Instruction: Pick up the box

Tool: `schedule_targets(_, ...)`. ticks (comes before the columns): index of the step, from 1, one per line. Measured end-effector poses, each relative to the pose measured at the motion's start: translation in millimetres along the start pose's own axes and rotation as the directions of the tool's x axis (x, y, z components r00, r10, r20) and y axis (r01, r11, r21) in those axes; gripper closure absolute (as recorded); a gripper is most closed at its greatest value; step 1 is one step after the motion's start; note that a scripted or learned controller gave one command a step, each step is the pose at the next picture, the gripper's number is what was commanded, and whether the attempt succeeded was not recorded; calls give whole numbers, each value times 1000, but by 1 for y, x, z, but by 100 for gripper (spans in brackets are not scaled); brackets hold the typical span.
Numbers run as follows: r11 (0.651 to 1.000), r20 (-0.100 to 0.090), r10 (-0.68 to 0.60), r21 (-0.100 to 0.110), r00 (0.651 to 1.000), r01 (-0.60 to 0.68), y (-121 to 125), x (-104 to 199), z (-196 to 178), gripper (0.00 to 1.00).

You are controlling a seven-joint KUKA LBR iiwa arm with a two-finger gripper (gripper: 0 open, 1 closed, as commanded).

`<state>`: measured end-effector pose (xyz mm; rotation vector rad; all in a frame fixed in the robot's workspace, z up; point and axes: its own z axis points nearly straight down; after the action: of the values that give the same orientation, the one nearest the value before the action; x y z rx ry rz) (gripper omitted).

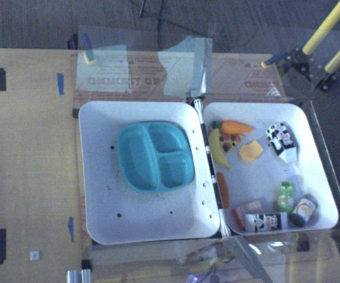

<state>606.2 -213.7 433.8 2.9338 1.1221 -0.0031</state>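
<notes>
- The box [265, 221], white with black patches, lies in the right bin [322, 168], on the side the arm reaches in from, against that bin's front wall.
- Whether the tool is released or clenched cannot be told.
- The box lies flat, with its long axis left to right along the front wall. Which end is its top is too blurred to tell.
- A pinkish pack [250, 207] touches the box from behind. A dark-topped can [303, 210] sits just beside its right end and a green bottle [285, 195] is near.
- A second black-and-white carton [280, 139] stands well apart, toward the back.
- Open white floor lies in the bin's middle, behind the box. A banana [218, 150], a carrot [237, 127] and a yellow wedge [251, 151] crowd the back left.
- The left bin [94, 205] holds a blue divided plate [156, 157].
</notes>
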Motion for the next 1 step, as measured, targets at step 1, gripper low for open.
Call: schedule_targets(1,988,0,-152,5,988,152,-11,-2,0,100)
